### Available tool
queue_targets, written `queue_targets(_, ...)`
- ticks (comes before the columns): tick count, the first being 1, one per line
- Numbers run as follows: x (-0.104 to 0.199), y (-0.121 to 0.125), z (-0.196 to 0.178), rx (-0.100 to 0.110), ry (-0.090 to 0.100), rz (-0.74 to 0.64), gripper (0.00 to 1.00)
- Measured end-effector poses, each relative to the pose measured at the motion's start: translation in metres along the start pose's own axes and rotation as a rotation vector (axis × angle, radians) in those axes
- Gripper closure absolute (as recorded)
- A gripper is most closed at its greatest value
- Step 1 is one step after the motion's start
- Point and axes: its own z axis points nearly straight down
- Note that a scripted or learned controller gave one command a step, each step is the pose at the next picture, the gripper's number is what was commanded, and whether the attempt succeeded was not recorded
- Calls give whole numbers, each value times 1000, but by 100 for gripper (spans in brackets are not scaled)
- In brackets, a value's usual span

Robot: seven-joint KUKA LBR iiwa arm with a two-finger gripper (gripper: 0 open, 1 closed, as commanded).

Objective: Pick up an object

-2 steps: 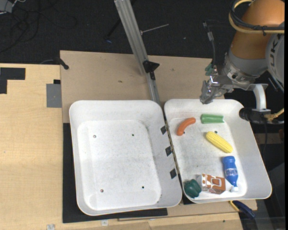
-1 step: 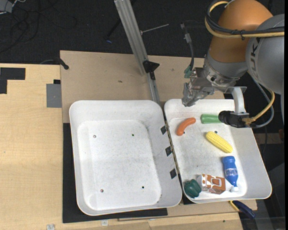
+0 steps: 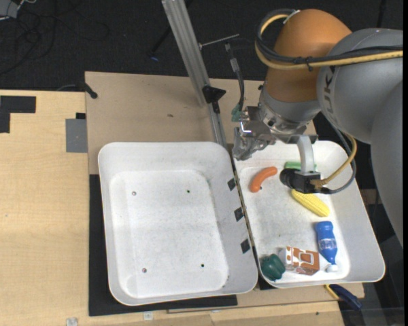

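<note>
Tool [image 3: 245,145], finger state unclear, above right bin [image 3: 367,250] with sausage [image 3: 263,178], corn [image 3: 311,202], bottle [image 3: 326,242], carton [image 3: 302,260].

Grey arm [image 3: 367,80] with orange band, looped yellow-black cables, seemingly metallic claw [image 3: 245,145].
</note>
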Motion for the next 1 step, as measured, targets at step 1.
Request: queue_targets(1,54,-10,-5,-1,0,0,100)
